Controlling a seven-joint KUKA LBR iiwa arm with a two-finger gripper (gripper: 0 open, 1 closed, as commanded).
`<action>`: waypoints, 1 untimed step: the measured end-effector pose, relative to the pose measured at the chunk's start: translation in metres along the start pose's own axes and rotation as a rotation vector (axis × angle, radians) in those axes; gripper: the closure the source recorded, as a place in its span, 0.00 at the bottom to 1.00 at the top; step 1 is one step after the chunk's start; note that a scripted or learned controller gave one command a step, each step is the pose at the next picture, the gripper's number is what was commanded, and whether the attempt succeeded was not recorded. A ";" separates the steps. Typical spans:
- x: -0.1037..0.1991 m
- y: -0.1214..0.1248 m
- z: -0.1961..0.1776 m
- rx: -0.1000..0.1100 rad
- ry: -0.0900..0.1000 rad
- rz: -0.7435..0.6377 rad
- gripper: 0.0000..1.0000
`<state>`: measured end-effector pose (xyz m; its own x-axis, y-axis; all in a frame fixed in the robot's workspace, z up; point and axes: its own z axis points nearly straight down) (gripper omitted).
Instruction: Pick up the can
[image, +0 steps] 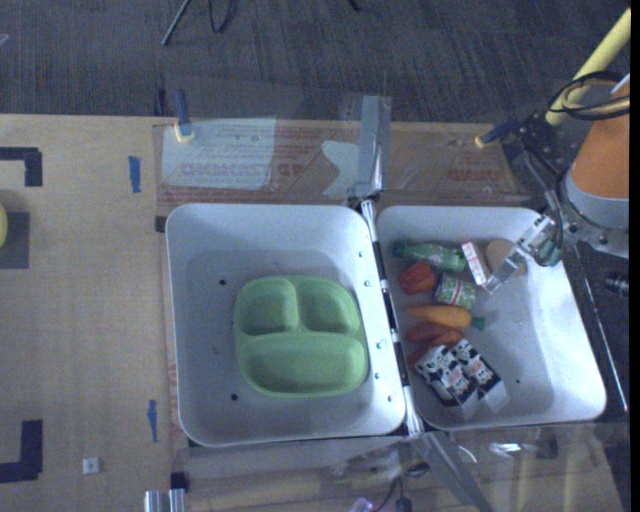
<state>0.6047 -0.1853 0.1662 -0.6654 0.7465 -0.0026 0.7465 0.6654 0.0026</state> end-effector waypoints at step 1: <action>0.000 0.000 0.000 0.000 -0.001 0.000 0.00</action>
<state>0.6049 -0.1854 0.1666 -0.6655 0.7464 -0.0036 0.7464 0.6655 0.0029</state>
